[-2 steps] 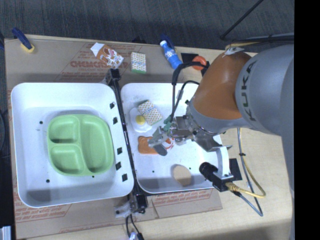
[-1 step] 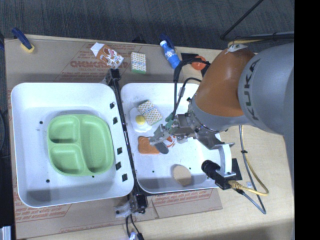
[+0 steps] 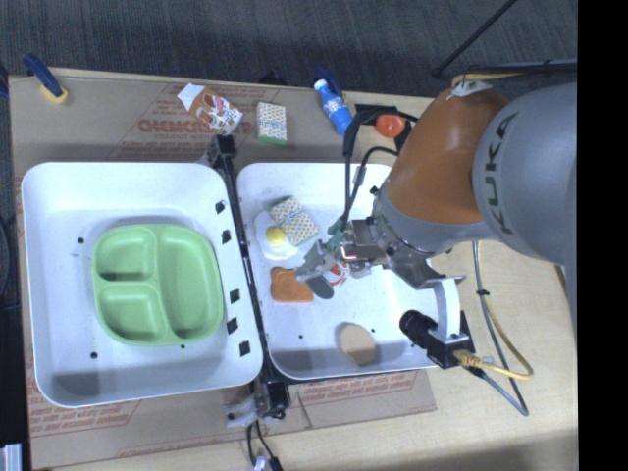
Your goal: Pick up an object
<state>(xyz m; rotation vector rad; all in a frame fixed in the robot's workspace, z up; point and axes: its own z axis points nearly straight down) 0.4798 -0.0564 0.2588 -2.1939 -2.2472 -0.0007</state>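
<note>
- Reaching in from the right, the arm (image 3: 461, 180) is hanging low over the right bin (image 3: 392, 346), with the gripper (image 3: 329, 263) down among a cluster of small things.
- Lying just beside the gripper are an orange piece (image 3: 289, 286), a yellow piece (image 3: 277, 235) on a white one, and a checkered item (image 3: 299, 226); a tan round thing (image 3: 357, 342) is sitting apart, near the front wall.
- Judging progress: nothing is looking lifted yet, so the pick seems to be at the grasp stage, with closing and raising left to do.
- Sitting in the left bin (image 3: 39, 263) is a green tray (image 3: 157, 283), well apart from the action.
- Making out the fingers is beyond me; whether they are apart or clenched, I cannot tell, as wrist and cables are crowding that spot.
</note>
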